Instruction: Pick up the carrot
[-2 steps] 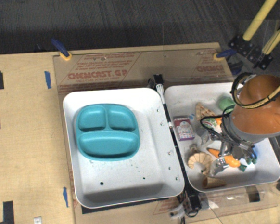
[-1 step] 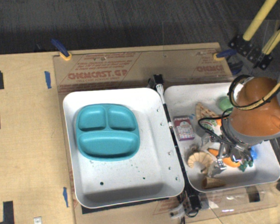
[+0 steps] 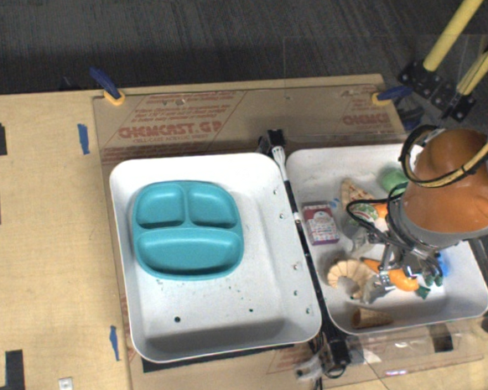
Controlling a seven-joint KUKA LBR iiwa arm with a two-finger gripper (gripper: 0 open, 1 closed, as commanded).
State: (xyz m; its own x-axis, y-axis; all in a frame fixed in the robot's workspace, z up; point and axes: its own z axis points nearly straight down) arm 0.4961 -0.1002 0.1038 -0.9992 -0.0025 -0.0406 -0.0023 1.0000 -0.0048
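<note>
On the counter (image 3: 46,247) the left bin (image 3: 212,319) carries a teal plate (image 3: 186,228), while in the right bin (image 3: 454,299), at lower right of the frame, my fingers (image 3: 394,281) are clenched on the carrot (image 3: 400,282) among small toys.

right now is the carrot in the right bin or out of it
In. The orange carrot lies inside the right bin, low down near its front wall, right at the gripper. Whether it is lifted off the floor: cannot tell.
</note>
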